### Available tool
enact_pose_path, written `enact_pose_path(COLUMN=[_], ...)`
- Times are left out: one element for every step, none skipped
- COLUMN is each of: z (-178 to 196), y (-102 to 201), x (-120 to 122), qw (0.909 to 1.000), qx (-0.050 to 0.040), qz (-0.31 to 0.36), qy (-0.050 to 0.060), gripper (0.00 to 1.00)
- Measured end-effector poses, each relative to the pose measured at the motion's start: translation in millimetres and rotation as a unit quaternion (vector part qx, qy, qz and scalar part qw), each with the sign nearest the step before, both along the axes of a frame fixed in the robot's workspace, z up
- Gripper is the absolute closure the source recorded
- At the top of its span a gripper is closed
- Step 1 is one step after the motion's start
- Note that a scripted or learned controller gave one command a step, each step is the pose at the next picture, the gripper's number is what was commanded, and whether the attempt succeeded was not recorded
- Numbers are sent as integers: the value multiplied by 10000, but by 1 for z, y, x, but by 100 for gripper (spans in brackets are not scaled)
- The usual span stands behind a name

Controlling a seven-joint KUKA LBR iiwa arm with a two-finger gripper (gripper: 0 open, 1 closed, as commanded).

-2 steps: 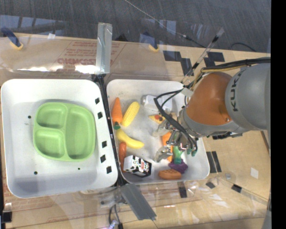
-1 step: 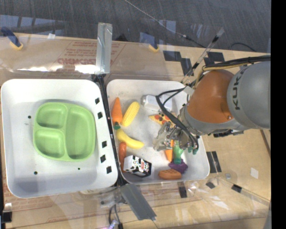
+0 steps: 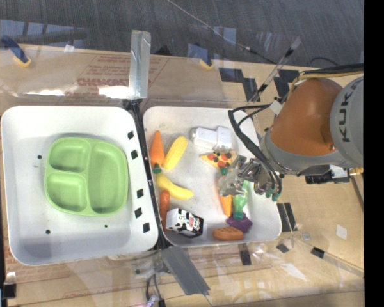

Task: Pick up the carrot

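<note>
An orange carrot (image 3: 156, 149) with a green stub at its near end lies along the left wall of the right bin (image 3: 198, 115). My gripper (image 3: 233, 181) hangs low over the right half of that bin, well to the right of this carrot. Just below the gripper lies a smaller orange cone-shaped piece (image 3: 226, 204) beside a green piece (image 3: 240, 203); the gripper partly hides them, and whether it touches them is unclear. Nothing can be seen held in the gripper.
The right bin also holds a yellow corn cob (image 3: 175, 153), a banana (image 3: 174, 188), a white object (image 3: 212, 135), a pizza slice (image 3: 216, 160), a red piece (image 3: 164, 203), a cow-patterned carton (image 3: 184, 222), an eggplant (image 3: 239, 223) and a brown bun (image 3: 228, 233). A green divided plate (image 3: 86, 176) sits in the left bin (image 3: 25, 235).
</note>
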State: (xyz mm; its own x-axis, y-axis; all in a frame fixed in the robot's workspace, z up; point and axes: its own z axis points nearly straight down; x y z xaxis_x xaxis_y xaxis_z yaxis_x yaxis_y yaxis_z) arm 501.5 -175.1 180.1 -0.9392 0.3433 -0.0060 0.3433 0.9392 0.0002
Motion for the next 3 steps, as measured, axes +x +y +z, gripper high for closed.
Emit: enact_pose_path(z=[-65,-69,-69], y=[8,-34,-34], x=[-25,-17,-16], qw=[9942,9985,9985], qx=[15,7,7], qz=[1076,539,541], qy=[44,14,14], gripper=[100,100,0])
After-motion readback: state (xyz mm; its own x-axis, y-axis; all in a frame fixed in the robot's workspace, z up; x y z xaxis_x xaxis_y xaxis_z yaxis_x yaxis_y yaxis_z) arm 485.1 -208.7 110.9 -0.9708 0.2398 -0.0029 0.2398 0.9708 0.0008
